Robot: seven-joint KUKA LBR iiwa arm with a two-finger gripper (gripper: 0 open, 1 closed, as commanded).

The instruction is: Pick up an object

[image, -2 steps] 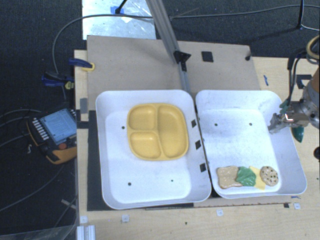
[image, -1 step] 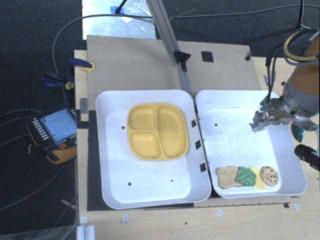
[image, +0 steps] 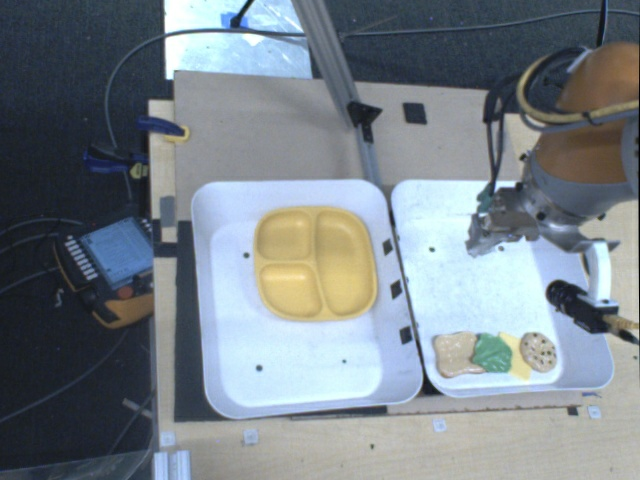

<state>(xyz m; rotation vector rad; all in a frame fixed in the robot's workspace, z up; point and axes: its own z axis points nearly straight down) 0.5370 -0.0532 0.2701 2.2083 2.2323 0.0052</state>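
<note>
Hovering over the bare middle of the right bin [image: 440, 268], your gripper [image: 490, 233] carries nothing that you can see; how it is set, you cannot tell. This reads as the approach step. The toys lie well apart from it at the near edge: toast [image: 457, 354], green piece [image: 492, 352], cookie [image: 538, 351], all touching or nearly. Expect crowding. The yellow plate [image: 315, 264] sits in the left bin [image: 225, 358].

The arm [image: 585, 138] is grey with a broad orange band above the wrist, black cables looping over it; its grey metal claw [image: 487, 236] looks boxy, with a white bracket beside
</note>
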